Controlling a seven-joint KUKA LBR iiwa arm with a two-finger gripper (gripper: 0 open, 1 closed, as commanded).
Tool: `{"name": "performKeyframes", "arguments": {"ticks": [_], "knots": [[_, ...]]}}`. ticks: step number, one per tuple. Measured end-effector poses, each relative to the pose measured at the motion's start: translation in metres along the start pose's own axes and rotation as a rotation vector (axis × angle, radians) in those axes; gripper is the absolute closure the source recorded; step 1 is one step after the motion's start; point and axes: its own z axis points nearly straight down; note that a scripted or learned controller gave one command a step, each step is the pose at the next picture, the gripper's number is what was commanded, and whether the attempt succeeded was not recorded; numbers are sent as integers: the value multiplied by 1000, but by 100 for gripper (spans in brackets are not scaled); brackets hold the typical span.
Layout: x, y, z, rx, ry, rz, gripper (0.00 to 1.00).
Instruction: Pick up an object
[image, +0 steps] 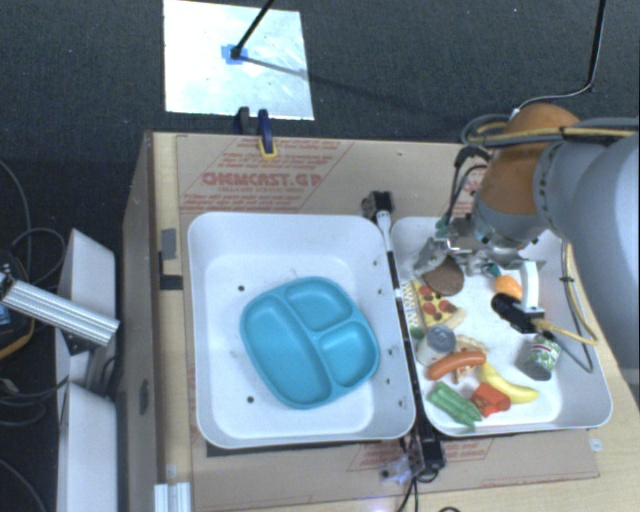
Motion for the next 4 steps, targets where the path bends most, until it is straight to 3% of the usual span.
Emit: {"name": "performKeyframes", "arguments": {"ticks": [1,2,3,4], "knots": [[0,1,-12,-4,0,-1,100],[0,1,-12,-4,0,-1,0],[0,2,-23,-6,0,-2,100],[0,2,-23,-6,0,-2,0]]}}
